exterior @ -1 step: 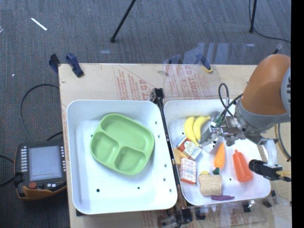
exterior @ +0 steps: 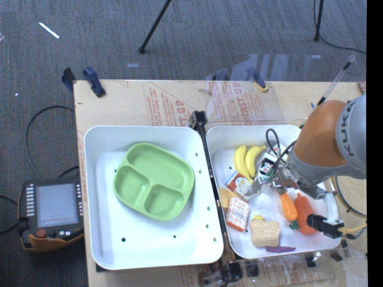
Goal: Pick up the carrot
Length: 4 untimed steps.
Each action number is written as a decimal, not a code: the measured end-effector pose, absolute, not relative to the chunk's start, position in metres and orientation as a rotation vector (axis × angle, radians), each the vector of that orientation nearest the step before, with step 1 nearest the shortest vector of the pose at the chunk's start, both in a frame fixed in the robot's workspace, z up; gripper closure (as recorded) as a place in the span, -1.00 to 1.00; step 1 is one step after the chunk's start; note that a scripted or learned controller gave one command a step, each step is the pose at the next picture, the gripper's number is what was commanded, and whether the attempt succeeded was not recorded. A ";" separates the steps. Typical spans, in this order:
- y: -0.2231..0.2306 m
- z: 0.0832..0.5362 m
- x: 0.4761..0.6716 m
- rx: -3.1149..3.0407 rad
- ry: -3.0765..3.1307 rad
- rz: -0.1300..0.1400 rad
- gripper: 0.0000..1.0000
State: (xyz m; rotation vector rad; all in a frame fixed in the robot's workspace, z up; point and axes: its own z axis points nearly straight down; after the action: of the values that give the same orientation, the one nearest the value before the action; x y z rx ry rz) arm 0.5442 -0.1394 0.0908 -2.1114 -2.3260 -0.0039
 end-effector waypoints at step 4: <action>-0.193 0.100 0.527 -2.063 -2.364 -0.021 1.00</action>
State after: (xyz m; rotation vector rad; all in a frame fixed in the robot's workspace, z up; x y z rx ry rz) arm 0.5268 -0.1934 0.0998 -2.0627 -2.3641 -0.0209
